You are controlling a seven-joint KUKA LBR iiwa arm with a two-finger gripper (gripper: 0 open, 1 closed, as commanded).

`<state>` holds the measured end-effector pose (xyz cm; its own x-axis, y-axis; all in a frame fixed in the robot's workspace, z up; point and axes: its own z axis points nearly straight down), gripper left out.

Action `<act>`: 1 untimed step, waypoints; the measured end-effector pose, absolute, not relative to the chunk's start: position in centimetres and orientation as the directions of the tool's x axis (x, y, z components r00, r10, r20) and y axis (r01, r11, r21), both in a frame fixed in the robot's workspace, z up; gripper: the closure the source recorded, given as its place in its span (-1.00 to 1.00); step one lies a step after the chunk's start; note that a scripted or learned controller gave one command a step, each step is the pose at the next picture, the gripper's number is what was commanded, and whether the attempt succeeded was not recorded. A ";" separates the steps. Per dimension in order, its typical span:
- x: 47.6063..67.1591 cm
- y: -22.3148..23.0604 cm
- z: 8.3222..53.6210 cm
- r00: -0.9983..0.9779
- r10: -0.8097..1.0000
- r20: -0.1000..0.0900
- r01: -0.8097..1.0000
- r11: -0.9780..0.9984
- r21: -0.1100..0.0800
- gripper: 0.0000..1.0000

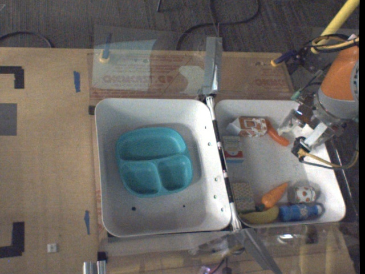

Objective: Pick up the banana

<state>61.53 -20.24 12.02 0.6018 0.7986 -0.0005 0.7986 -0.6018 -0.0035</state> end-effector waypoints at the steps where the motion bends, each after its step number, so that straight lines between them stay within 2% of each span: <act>1: 55.9 -17.5 9.6 0.500 0.866 0.001 0.866 -0.500 -0.003 -1.00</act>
